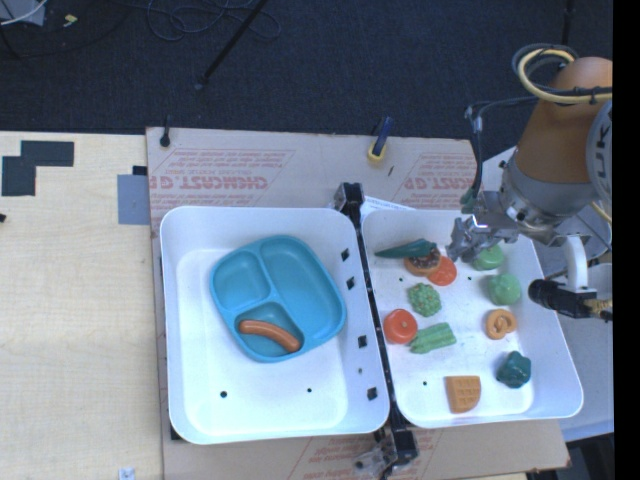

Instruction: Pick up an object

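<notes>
From the near edge of the right bin [560, 408] going back, I see an orange waffle-like square [463, 392], a dark teal lump [514, 369], a green pickle-like piece [433, 339] and a red tomato slice [401, 325]. Farther in sit a small orange ring [499, 323], a bumpy green piece [425, 299] and a pale green ball [504, 289]. At the far side, my pincer [468, 236] hangs low over the bin. I cannot tell how it is set from this angle. The thing I judge it is after is the pale green piece [489, 259], lying just beside the pincer, toward the arm's side and slightly nearer me. It looks rounded and smooth, with no clear long axis, partly tucked under the wrist. A dark green pepper [408, 250] lies on the pincer's other side.
</notes>
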